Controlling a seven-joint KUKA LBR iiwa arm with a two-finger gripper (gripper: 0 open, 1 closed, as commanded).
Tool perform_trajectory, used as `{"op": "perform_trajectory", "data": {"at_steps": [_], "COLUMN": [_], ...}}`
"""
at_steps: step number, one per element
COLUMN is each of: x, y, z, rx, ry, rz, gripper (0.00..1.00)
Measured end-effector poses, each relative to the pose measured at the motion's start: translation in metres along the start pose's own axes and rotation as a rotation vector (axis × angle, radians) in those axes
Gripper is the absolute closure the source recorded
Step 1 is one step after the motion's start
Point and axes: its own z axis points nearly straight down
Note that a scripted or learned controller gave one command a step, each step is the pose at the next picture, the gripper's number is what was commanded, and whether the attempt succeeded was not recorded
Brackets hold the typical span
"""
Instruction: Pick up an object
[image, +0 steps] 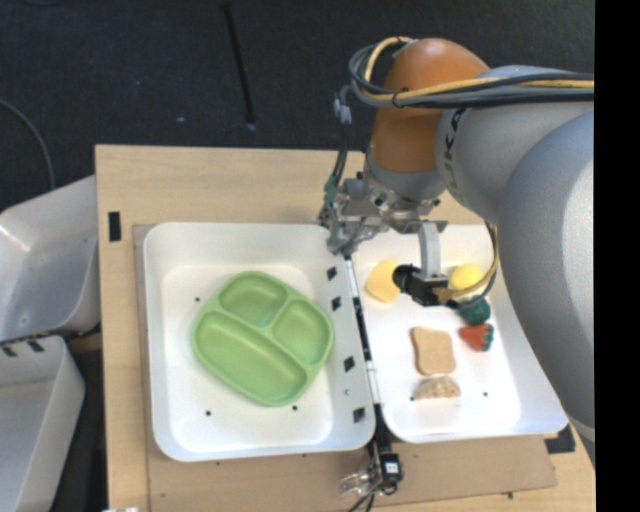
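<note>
My gripper (347, 232) hangs over the far end of the divider between the two bins, under the orange wrist band. In the right bin (520, 400) lie a yellow cheese-like piece (382, 282), a yellow round fruit (465, 277), a red strawberry-like item with a green top (477, 336), a slice of toast (433, 350) and a small beige crumbly piece (437, 388). The yellow piece is the closest to the gripper, a little nearer the camera and to its right. Nothing shows in the gripper.
A green three-part plate (262, 338) lies in the middle of the left bin (165, 400). The grey arm covers the far right corner of the right bin. The bins' raised rims meet along the central divider (358, 345).
</note>
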Motion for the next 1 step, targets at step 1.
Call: {"op": "perform_trajectory", "data": {"at_steps": [1], "x": [0.0492], "y": [-0.0116], "z": [0.0019], "rx": [0.002], "ry": [-0.001], "rz": [0.000], "gripper": [1.00]}}
